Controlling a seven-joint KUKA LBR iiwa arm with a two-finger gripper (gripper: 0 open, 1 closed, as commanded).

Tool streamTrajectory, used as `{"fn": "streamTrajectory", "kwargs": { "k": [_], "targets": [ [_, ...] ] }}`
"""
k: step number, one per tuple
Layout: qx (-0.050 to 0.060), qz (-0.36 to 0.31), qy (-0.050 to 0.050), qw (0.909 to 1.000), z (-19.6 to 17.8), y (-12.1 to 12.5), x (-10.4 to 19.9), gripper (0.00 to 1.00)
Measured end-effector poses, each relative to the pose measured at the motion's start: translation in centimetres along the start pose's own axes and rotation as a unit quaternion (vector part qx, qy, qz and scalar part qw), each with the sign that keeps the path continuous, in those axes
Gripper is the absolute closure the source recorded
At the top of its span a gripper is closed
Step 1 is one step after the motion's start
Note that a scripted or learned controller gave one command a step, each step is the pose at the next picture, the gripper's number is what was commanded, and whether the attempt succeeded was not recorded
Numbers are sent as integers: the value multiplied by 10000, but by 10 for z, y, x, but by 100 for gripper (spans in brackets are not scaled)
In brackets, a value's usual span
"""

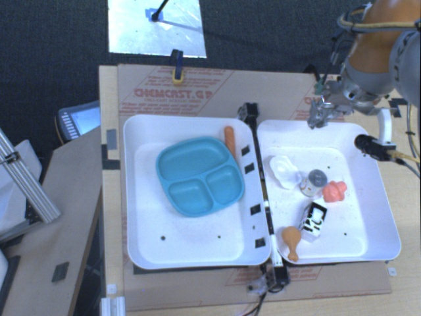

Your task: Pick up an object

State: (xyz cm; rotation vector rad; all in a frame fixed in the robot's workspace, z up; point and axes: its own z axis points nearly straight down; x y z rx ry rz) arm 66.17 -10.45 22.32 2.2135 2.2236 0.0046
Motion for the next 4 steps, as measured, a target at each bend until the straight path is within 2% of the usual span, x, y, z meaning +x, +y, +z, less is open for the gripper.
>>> {"fn": "streamTrajectory", "kwargs": {
  "k": [2, 3, 4],
  "targets": [
    [32, -15, 10, 10000, 1, -46, 90, 100],
    [25, -22, 13, 10000, -10, -59, 139, 100],
    [32, -29, 13, 10000, -7, -73, 201, 100]
  ]
}}
